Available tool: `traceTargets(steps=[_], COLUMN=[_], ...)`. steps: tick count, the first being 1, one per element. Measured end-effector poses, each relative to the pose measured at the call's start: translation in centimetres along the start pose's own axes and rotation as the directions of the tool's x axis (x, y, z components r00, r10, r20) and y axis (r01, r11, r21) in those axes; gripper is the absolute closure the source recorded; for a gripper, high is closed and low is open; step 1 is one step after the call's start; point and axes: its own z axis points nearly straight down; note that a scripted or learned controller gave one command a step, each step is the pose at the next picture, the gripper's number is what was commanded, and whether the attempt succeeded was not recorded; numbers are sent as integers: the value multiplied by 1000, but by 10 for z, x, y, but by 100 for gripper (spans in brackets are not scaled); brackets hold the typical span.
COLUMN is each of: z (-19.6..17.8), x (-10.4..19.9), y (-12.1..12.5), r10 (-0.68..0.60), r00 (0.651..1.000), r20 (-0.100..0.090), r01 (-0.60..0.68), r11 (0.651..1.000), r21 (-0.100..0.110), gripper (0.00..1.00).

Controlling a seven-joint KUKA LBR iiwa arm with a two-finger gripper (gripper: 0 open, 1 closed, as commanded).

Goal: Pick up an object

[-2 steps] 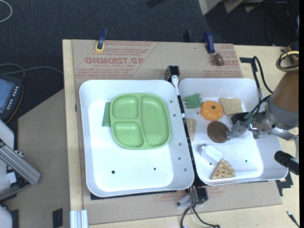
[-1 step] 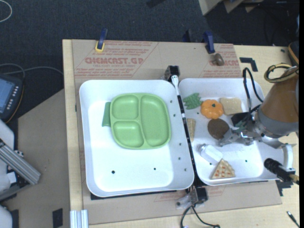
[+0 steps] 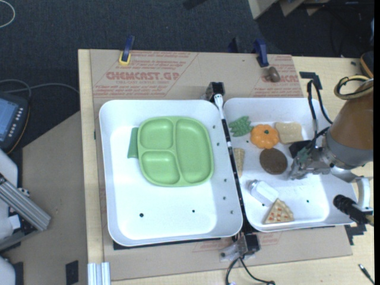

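The right bin [image 3: 309, 108] holds several toy foods: a green leafy piece [image 3: 240, 125], an orange pumpkin [image 3: 264, 136], a beige bread slice [image 3: 289, 132], a round brown patty [image 3: 274, 161], a tan cone-like piece [image 3: 238, 158], a white cylinder [image 3: 262, 190] and a pizza slice [image 3: 278, 212]. My gripper [image 3: 300, 166] hangs low over the bin floor just right of the brown patty, below the bread slice. Nothing shows between its fingers.
The left bin [image 3: 119, 159] carries a green three-part divided plate [image 3: 175, 151]. Blue clamps [image 3: 260, 52] and a yellow one [image 3: 125, 57] hold the cardboard at the back edge. The arm's orange band [image 3: 356, 120] rises at the right, with cables beside it.
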Motion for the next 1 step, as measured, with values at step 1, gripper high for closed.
traceTargets(steps=[1], z=[-57], x=[8], y=[-4], r10=[-3], r00=[1000], r20=[3], r01=[3], r11=[1000], r21=[-6], gripper=[100])
